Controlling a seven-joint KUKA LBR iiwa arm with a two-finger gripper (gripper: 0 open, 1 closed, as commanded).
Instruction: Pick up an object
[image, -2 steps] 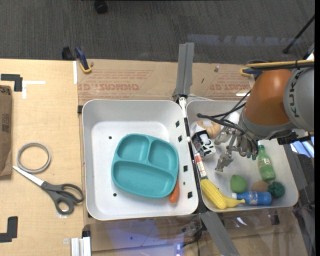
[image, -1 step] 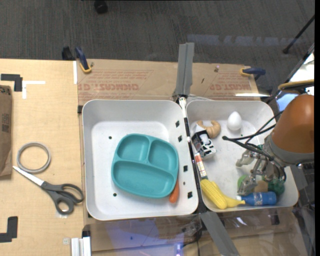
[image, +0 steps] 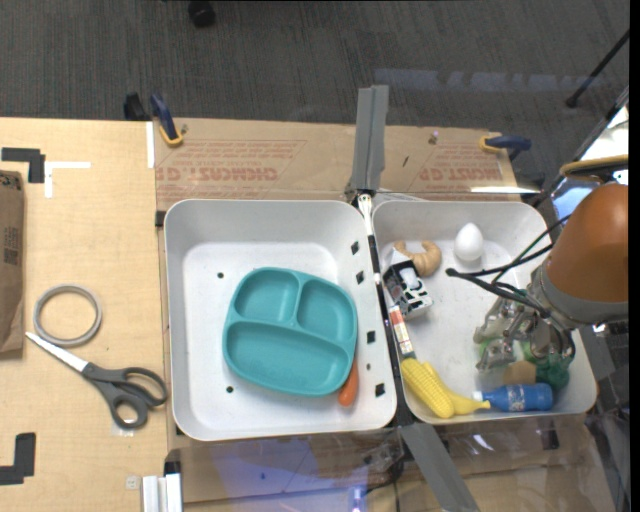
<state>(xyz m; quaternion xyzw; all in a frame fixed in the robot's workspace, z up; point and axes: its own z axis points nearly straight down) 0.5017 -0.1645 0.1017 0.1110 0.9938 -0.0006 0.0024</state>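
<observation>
Objects in the right bin (image: 520, 215) are being approached, a blue bottle (image: 520, 398) lying just below the tool (image: 515, 340), whose opening cannot be told; a lowering onto one item is judged next.

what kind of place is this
Probably a robotics lab test bench: two white bins clamped onto cardboard, toy food like a corn cob and an egg, and a robot arm reaching in.
</observation>
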